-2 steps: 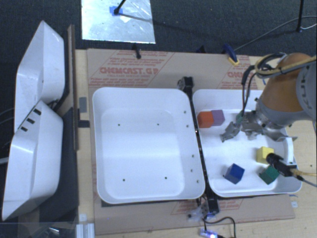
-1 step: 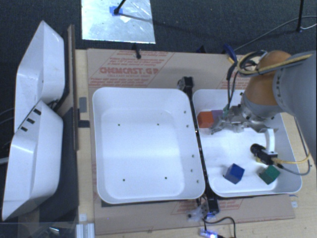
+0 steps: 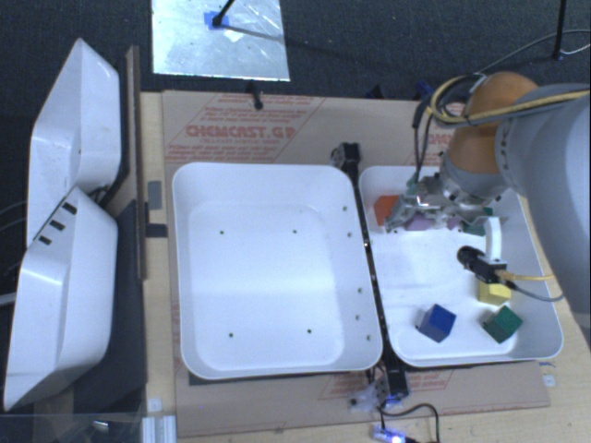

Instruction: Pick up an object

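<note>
My gripper (image 3: 417, 212) is down in the far part of the right bin (image 3: 406, 270), reaching in from the right. An orange block (image 3: 385, 209) lies just left of it, close to the bin's far left corner. Part of a small purple thing (image 3: 421, 221) peeks out right under the gripper; whether it is gripped is hidden. At the bin's near side sit a blue cube (image 3: 436, 322), a green cube (image 3: 501, 324) and a yellow block (image 3: 493, 293). A bit of teal (image 3: 481, 214) shows beside the wrist.
The left bin (image 3: 268, 340) lies beside the right one, with a black divider strip (image 3: 366, 247) between them. Two white tubs (image 3: 69, 220) are stacked off the bench at the left. A shiny metal sheet (image 3: 220, 26) lies behind the bench.
</note>
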